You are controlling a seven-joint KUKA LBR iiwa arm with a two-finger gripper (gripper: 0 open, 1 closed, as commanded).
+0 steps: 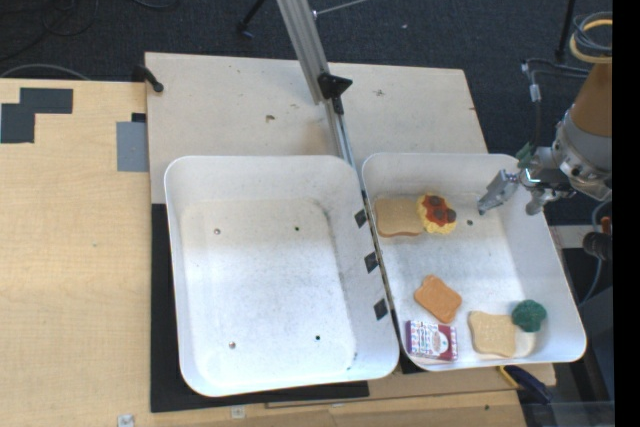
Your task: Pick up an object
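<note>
Dark carpet surrounds the desk [250,105], where two white bins sit side by side and the gripper [510,183] hangs over the right bin [560,265].
Nearest the camera, well below the gripper, lie a red-and-white packet [432,340], a toast slice [492,333] touching a green ball [529,315], then an orange wedge [438,297]; just left of the gripper, a bread slice [398,215] touches a pizza toy [437,213]. All look light and stiffish; grip the wedge's edges. Gripper apparently narrow, holding nothing.
</note>
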